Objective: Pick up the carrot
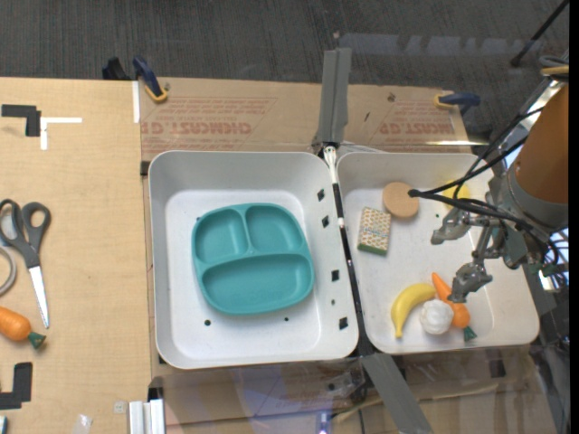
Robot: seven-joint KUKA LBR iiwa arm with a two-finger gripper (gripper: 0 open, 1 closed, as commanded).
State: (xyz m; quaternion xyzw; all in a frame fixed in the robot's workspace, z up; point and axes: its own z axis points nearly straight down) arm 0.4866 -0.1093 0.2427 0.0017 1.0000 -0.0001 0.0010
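The carrot (449, 297) is a small orange toy with a green tip. It lies near the front right of the right bin (507, 333), tucked against a white garlic bulb (435, 317). My gripper (458, 257) hovers just above and behind the carrot. Its two fingers are spread apart and open, with nothing between them. The lower fingertip (469, 280) is right over the carrot's upper end. The arm's wrist comes in from the right edge.
A yellow banana (407, 306) lies left of the garlic. A speckled cracker (374, 230) and a round tan cookie (400, 200) sit further back. The left bin (167, 242) holds a teal divided plate (253, 259). Scissors (27, 242) and a second carrot (14, 325) lie on the bench at the left.
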